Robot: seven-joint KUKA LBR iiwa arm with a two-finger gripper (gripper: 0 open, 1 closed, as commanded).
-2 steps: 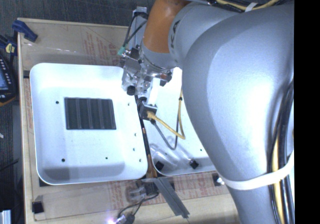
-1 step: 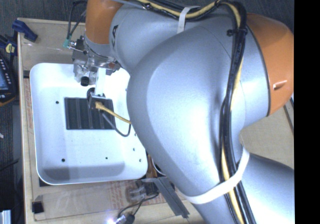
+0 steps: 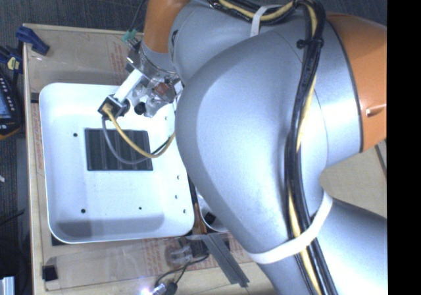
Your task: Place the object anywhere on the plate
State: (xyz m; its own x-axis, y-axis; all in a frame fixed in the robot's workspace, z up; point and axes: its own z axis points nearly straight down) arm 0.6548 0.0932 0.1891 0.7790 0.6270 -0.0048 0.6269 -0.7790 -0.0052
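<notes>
My gripper [image 3: 152,93] hangs over the far right corner of the left white bin [image 3: 72,214], just above the bin floor. The wrist's orange band [image 3: 161,14] sits behind it. A dark ribbed rectangle [image 3: 118,149] lies flat on the bin floor, just in front of and to the left of the gripper. The big grey arm [image 3: 263,135] covers the right bin. At the arm's lower edge, a small pale curved sliver [image 3: 208,220] peeks out; I cannot tell what it is.
The wooden bench [image 3: 79,50] frames the bin. A blue clamp [image 3: 31,38] sits at the far left corner and a dark device [image 3: 6,106] at the left edge. A grey metal bracket [image 3: 220,257] lies by the front edge.
</notes>
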